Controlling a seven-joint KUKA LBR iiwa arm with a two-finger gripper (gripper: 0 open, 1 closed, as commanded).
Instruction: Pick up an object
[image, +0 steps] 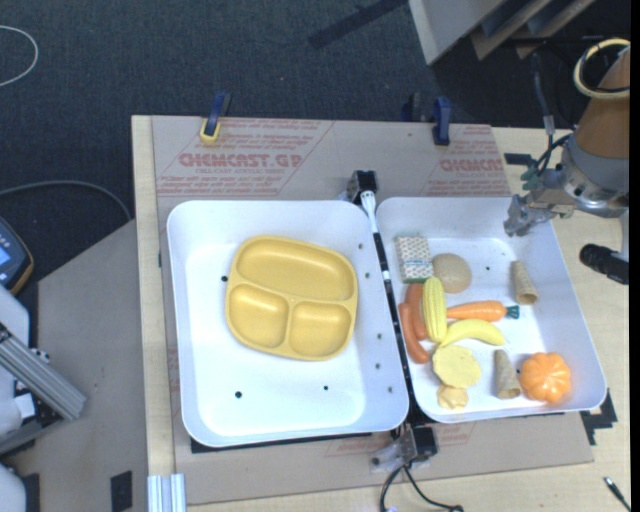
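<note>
Objects: a group of toy foods lies in the right bin (575, 330), none of them lifted.
Corn (434, 308): yellow, upright in the picture, just beside a red sausage (412, 322) on its left.
Carrot (478, 310): orange, lying across, touching the corn's right side; a banana (472, 332) lies just below it.
Potato (451, 272): beige and round, next to a patterned cracker (413, 256) at the bin's far left part.
Pumpkin (546, 375): orange, in the near right corner, with a brown cone-like piece (505, 374) just beside it.
Yellow slice (457, 365): round, below the banana, with a small pale piece (452, 397) under it.
Small roll (523, 282): tan, alone near the right wall.
Left bin (195, 300): holds a yellow divided plate (292, 297) with three compartments.
Gripper (524, 214): at the far right corner of the right bin, above its rim, well apart from the foods.
Jaws: too small and dark here; I cannot tell if they are released or clenched, and nothing is seen between them.
Table (300, 155): brown board with printed red letters, two clamps at its far edge.
</note>
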